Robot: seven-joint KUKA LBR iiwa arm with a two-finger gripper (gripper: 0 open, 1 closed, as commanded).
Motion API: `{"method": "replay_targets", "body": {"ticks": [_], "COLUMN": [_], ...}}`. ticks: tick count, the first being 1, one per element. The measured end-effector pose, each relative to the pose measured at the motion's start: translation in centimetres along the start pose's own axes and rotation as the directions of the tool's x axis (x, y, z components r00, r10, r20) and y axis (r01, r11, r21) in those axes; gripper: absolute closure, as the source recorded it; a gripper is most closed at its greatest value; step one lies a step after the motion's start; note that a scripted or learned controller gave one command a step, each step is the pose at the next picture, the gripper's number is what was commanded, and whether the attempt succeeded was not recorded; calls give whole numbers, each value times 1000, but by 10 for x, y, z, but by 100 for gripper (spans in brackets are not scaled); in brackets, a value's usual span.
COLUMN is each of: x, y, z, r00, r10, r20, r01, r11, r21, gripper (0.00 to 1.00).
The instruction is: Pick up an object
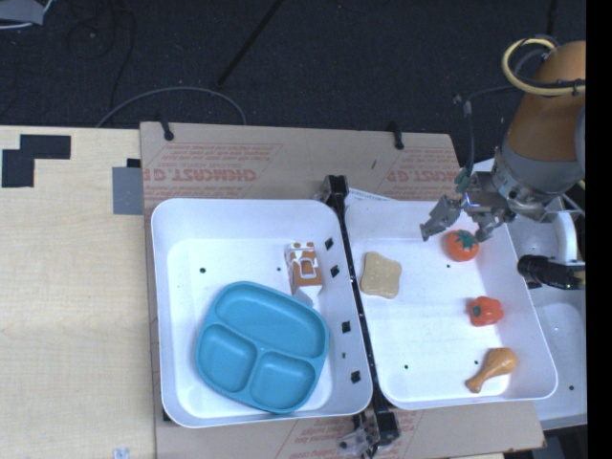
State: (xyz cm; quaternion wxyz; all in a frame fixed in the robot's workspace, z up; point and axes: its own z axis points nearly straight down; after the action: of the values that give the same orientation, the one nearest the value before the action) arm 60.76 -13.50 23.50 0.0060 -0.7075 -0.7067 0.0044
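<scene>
1. The gripper [461,220] hung over the far part of the right bin [421,390], its two fingers spread apart with nothing between them.
2. The tomato [462,245] lay in that bin just beneath and in front of the gripper, close to its nearer finger but not enclosed by either; it looked the likeliest thing to be picked.
3. Taking the tomato as landmark: the red pepper [485,311] sat nearer the camera, the chicken drumstick [492,368] nearer still towards the bin's front corner, and the slice of bread [381,275] lay off to the left near the divider between the bins.
4. Far left of the tomato, in the left bin [182,247], lay a blue sectioned plate [262,346] with a small orange-and-white toy [305,265] just behind it.
5. The risk, as I judged it: the fingers appeared offset from the tomato rather than straddling it, so a straight descent could land one finger on top and roll the round thing away.
6. A closing pinch off centre could also squeeze it out sideways towards the bin's back wall, leaving the gripper shut on air.
</scene>
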Motion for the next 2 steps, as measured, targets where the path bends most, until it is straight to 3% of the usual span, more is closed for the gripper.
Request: {"method": "replay_targets", "body": {"ticks": [1, 2], "x": [0, 4], "y": [2, 8], "z": [-7, 39], "r00": [1000, 1000], "r10": [-2, -2], "r20": [2, 1], "r01": [2, 2], "r11": [1000, 1000], "r21": [-11, -8], "gripper": [0, 0]}}
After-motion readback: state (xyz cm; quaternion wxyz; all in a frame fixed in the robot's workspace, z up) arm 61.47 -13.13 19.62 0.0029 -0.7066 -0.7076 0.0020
